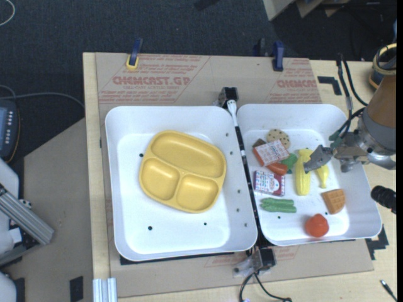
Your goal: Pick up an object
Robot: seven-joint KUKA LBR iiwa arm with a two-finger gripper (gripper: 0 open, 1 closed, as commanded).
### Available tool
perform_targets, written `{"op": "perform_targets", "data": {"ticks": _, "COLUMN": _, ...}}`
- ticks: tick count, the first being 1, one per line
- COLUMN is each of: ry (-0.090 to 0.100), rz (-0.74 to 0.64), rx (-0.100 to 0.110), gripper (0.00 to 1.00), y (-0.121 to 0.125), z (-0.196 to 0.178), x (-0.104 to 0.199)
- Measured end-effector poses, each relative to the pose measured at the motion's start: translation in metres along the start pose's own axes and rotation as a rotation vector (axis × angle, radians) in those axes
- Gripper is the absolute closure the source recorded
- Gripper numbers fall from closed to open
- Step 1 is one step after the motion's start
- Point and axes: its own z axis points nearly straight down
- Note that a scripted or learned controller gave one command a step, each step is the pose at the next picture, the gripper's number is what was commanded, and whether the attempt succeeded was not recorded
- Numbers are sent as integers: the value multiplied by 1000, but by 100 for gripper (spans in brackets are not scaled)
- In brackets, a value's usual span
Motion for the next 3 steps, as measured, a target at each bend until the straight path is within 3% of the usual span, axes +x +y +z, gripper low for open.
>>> {"op": "perform_targets", "data": {"ticks": 1, "ry": -3, "rz": -3, "rx": -15, "gripper": 0, "y": 3, "z": -7, "x": 0}}
{"op": "perform_targets", "data": {"ticks": 3, "ry": 0, "rz": -2, "rx": -8, "gripper": 0, "y": -6, "z": 91, "x": -15}}
